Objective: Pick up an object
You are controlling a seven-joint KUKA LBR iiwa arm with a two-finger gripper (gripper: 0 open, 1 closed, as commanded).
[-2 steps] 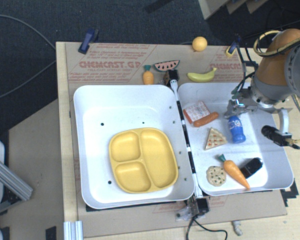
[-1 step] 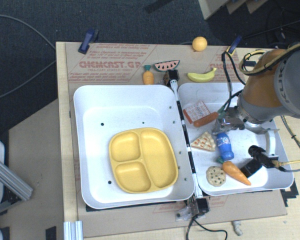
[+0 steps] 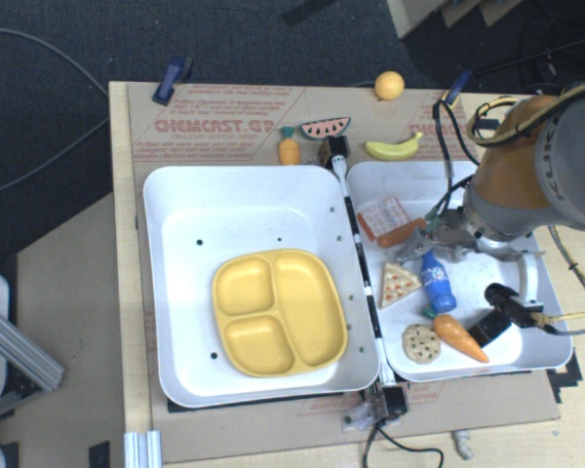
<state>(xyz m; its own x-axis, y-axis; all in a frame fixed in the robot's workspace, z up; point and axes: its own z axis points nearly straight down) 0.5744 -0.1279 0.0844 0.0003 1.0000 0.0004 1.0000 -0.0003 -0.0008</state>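
Camera view: gripper [image 3: 441, 242] sits low over the right bin [image 3: 526, 357], just at the far end of the blue bottle [image 3: 435, 283]. We can't tell how wide it's open or whether it has hold of anything. We'd take the bottle as the likeliest pick: prob. light, stiff plastic, smooth & round, so apt to roll or slip. Best grabbed across the body, mid-length. Crowded tho: pizza slice [image 3: 398, 283] just left of it, carrot [image 3: 460, 337] at its near end, cookie [image 3: 421, 342] beside the carrot, red-brown packet [image 3: 385, 220] on the far-left side. Left bin [image 3: 185, 261] holds a yellow divided plate [image 3: 278, 312], well apart.
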